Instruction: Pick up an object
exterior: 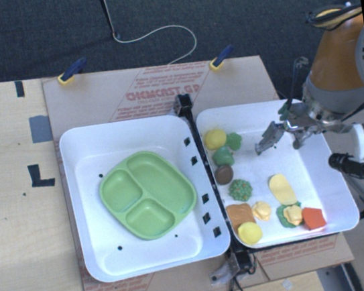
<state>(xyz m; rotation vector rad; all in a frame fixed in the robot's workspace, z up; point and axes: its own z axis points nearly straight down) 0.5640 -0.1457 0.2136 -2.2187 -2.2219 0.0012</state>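
Observation:
The right bin (322,175) holds several toy foods. Along its left side are a yellow ball (215,138), a green piece (234,142), another green piece (223,157), a brown ball (223,174) and a knobbly green ball (240,189). Toward the front lie a yellow oblong (282,189), a tan block (239,213), a yellow lemon (249,234) and an orange-red block (313,218). My gripper (283,138) hangs over the bin's back middle, open, with nothing between its fingers. It is right of the yellow ball and behind the yellow oblong.
The left bin (82,156) holds a green divided plate (148,194). A black divider (203,172) joins the two bins. Clamps (221,55) pin the cardboard at the back. A black fitting (347,164) sticks out by the right bin's edge.

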